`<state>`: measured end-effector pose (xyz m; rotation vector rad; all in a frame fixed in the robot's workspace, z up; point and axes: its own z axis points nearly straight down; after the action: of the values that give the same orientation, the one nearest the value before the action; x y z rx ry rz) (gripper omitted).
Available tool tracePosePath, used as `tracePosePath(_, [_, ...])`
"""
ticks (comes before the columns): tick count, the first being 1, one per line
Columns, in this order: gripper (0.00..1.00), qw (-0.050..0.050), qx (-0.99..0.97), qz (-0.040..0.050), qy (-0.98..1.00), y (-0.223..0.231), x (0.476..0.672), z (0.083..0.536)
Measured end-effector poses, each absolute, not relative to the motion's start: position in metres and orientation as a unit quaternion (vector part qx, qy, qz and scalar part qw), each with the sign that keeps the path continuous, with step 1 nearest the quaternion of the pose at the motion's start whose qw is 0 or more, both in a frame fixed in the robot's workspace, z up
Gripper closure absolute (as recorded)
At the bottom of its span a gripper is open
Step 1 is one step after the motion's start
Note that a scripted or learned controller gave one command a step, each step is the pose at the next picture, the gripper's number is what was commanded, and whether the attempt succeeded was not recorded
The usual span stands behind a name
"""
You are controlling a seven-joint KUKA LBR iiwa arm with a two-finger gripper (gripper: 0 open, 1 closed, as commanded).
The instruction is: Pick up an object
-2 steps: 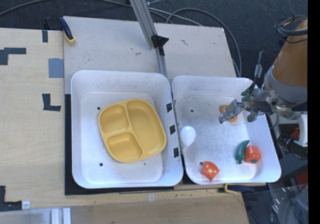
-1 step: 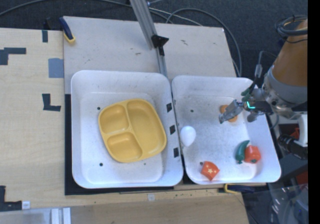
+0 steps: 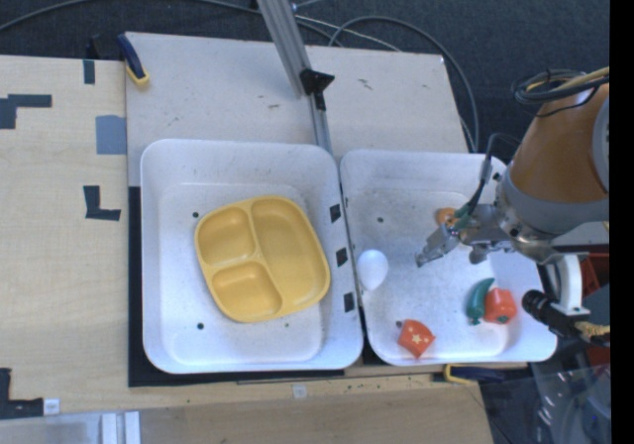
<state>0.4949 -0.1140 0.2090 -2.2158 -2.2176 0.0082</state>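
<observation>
Where the arm [image 3: 560,169] enters at the frame's right, we log its tool [image 3: 436,246] low over the right bin [image 3: 396,174]; whether it is open or closed we cannot tell. Right bin holds: white egg-shaped object [image 3: 372,269] at its left edge, orange-red block [image 3: 416,337] at lower centre, red-and-green pepper-like toy [image 3: 491,302] lower right. Left bin [image 3: 158,234]: yellow divided plate [image 3: 262,259].

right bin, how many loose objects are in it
3, maybe more under the arm: a white egg-like piece at its left wall, an orange-red block at the near edge, a red and green piece near the gripper.
</observation>
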Motion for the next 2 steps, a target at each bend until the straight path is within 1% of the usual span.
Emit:
tracePosePath(1, [0.0,0.003,-0.706,0.0023,-0.708,-0.104,0.498,0.157])
tracePosePath(2, [0.0,0.004,-0.707,0.0025,-0.708,-0.102,0.493,0.113])
